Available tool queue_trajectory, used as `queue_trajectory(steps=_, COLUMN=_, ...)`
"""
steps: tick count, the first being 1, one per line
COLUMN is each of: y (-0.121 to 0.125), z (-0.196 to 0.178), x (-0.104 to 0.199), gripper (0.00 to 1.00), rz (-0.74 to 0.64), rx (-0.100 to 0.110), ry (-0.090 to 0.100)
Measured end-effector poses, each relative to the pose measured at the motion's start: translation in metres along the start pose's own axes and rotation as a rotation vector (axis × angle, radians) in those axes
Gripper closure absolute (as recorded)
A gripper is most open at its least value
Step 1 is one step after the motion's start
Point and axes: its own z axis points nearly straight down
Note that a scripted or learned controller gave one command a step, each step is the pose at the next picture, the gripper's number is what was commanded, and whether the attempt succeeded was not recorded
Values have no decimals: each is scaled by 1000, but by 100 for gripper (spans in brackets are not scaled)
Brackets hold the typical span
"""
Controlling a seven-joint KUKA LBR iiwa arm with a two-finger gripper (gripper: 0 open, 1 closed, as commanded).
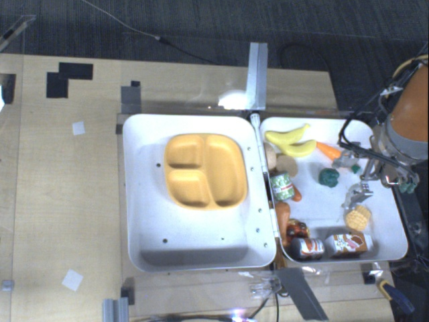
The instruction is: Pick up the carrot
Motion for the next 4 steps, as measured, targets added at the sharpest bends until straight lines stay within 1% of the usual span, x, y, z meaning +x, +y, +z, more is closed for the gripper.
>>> queue_trajectory(steps=1, y=-7, z=105, x=-51, gripper=0, rz=-81, rx=3, ry=-12)
queue_trajectory(steps=2, y=20, z=107, x=-90, gripper=0, rz=115, rx=1, ry=10)
queue_trajectory(steps=3, y=34, z=20, x=-12, gripper=0, rz=83, rx=2, ry=-11)
queue_trajectory(steps=4, y=-11, z=107, x=-66, gripper=0, rz=291, rx=0, ry=-7)
